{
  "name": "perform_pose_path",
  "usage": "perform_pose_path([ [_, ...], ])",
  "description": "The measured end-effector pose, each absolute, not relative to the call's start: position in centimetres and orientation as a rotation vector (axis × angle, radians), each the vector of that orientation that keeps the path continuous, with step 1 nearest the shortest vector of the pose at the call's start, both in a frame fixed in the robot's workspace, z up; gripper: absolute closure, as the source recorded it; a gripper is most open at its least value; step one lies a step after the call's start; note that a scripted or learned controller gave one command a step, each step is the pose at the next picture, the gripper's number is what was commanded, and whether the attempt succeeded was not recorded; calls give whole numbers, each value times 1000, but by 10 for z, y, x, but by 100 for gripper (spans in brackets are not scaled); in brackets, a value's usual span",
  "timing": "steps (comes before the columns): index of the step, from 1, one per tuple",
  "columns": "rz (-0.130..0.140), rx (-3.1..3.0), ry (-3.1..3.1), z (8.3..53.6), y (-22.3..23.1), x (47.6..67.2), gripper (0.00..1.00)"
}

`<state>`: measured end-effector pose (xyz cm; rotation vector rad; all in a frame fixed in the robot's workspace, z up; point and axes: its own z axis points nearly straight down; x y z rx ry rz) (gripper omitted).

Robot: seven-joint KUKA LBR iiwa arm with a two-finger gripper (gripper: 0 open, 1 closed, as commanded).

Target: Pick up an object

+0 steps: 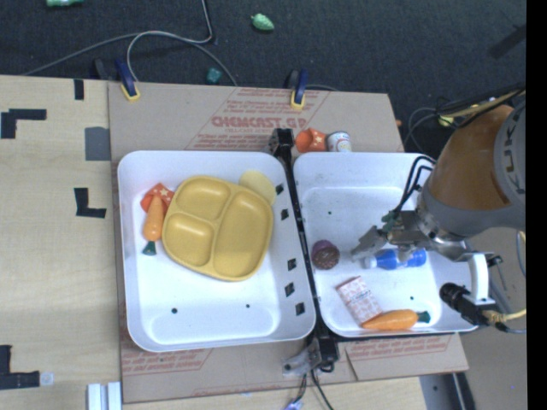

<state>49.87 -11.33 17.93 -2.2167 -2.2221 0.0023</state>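
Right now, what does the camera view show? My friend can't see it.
A robot gripper reaches into the right white bin beside a blue bottle, a purple ball, a packet and a carrot. The left bin holds a yellow tray.

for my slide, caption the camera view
Arm's gripper over the right bin beside a blue object; yellow tray in the left bin.

A single fixed camera looks down on the bench point(51, 229) from above at a slant, far enough off to take in both white bins: the left bin point(141, 314) toward 9 o'clock, the right bin point(342, 178) toward 3 o'clock (dark floor point(359, 24) lies at 12). The arm point(479, 178) enters from 3 o'clock.
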Motion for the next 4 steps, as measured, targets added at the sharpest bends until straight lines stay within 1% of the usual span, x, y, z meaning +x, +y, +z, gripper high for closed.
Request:
perform_pose_path([
  [1,-2,-2221,-2223,86,-94,484,0],
  [2,-3,-2222,-2224,96,-95,485,100],
  [3,1,-2222,-2224,148,-141,576,100],
  [4,3,-2220,-2223,147,-141,575,0],
])
